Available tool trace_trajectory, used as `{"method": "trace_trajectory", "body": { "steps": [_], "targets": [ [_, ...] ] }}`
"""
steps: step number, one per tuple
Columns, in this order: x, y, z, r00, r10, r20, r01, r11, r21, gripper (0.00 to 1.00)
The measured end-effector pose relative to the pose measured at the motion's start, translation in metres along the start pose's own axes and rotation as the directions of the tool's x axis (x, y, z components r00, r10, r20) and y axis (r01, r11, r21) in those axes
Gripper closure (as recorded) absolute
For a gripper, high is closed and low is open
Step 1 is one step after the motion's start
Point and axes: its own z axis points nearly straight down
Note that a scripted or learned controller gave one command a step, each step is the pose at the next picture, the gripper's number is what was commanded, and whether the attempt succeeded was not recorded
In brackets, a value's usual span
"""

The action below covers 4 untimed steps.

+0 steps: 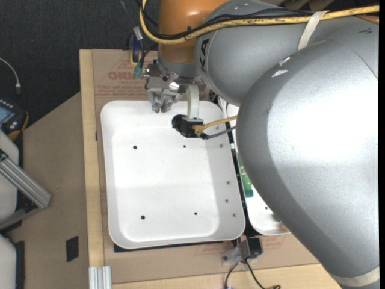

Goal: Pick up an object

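My gripper (161, 104) hangs over the far edge of the left white bin (120, 179), near its back wall and a little left of the bin's middle. Nothing shows in its grasp. The bulky grey arm with its orange band reaches in from the right and covers most of the right bin (260, 218). A small green thing (245, 182) lies along the right bin's left wall, partly hidden under the arm.
Both bins rest on a cardboard-brown bench top (90, 161). A dark divider strip (237, 167) runs between the bins. Off the bench to the left stands a metal rail (21, 179).
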Motion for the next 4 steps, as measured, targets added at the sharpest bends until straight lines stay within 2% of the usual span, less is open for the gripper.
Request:
{"method": "trace_trajectory", "body": {
  "steps": [1,2,3,4],
  "targets": [
    [-0.036,0.001,0.077,1.0,0.006,0.002,-0.006,1.0,0.011,1.0],
    [-0.036,-0.124,-0.008,1.0,0.003,-0.001,-0.003,1.0,0.013,1.0],
    [0.03,-0.053,-0.026,1.0,-0.001,-0.002,0.001,1.0,-0.003,1.0],
    [0.029,0.006,-0.056,1.0,0.001,-0.002,-0.001,1.0,-0.004,1.0]
  ]
}}
